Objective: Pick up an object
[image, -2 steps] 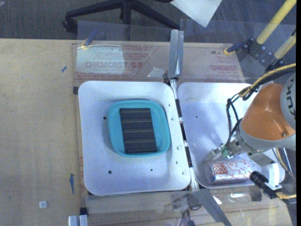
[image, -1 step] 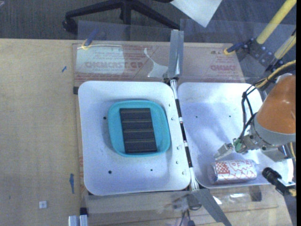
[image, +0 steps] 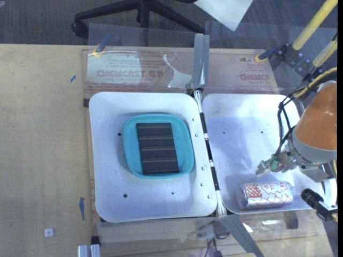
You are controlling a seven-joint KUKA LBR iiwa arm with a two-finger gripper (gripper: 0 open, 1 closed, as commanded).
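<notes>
A red-and-white patterned can (image: 268, 194) lies on its side near the front edge of the right bin (image: 236, 133). In the left bin (image: 107, 191) sits a teal dish (image: 130, 143) with a dark ridged block (image: 157, 148) on top of it. My gripper (image: 269, 166) hangs over the right bin's right side, just behind the can and a little above it. Nothing shows in its grasp. The orange band (image: 320, 126) of the arm bulks above the wrist at the right edge.
A metal strip (image: 206, 143) with screws divides the two bins. Clear panels and a cardboard sheet (image: 134, 74) stand behind them. Black cables (image: 284, 122) loop beside the arm. Bare wooden bench (image: 37, 143) stretches left of the bins.
</notes>
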